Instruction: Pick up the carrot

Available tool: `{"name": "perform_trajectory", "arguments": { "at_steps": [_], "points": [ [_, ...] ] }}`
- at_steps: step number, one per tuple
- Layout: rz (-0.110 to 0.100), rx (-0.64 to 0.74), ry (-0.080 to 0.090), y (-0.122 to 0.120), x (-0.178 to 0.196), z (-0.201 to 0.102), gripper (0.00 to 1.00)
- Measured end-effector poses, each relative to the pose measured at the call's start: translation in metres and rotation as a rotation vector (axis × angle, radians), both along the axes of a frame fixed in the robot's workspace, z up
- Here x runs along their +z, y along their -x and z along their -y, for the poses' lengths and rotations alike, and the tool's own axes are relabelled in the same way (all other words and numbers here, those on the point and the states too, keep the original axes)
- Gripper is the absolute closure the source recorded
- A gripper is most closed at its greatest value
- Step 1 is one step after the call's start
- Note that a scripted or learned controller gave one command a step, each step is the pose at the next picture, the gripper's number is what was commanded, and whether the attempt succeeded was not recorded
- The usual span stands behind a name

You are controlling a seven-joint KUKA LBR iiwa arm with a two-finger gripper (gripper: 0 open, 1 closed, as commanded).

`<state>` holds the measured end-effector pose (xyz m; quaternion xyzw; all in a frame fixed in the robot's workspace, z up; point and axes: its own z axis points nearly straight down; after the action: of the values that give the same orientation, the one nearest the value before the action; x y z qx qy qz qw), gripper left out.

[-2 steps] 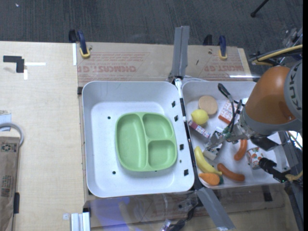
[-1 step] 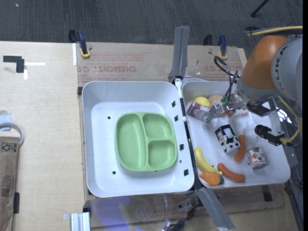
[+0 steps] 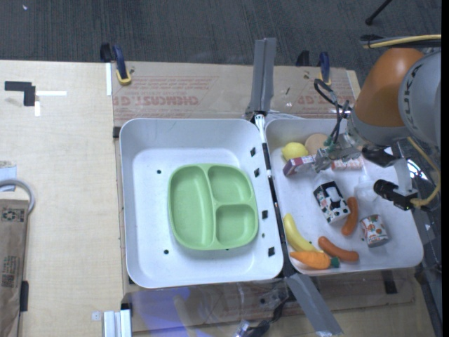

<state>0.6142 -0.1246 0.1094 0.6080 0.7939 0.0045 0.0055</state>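
At the near edge of the right bin (image 3: 403, 258), just beside the banana (image 3: 297, 234), lies the carrot (image 3: 311, 259), seemingly a light, stiff, smooth toy best pinched across its thick middle, while the gripper (image 3: 330, 153) hovers far off.

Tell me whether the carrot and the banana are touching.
Touching. In the camera view, the carrot lies at the right bin's near edge, and the banana's lower end rests against the carrot's top with no gap between them.

Carrot (image 3: 311, 259): orange, lying flat at the right bin's (image 3: 393, 264) 7 o'clock corner (green stub pointing 3 o'clock).
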Motion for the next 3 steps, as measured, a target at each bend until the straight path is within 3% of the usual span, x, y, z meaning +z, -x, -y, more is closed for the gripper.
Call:
{"name": "perform_trajectory", "arguments": {
  "at_steps": [1, 2, 3],
  "points": [
    [-0.015, -0.078, 0.002, 0.033, 0.197, 0.059, 1.0],
    [-0.014, 0.278, 0.004, -0.003, 0.136, 0.098, 1.0],
    [-0.013, -0.074, 0.002, -0.006, 0.23, 0.097, 1.0]
  ]
}}
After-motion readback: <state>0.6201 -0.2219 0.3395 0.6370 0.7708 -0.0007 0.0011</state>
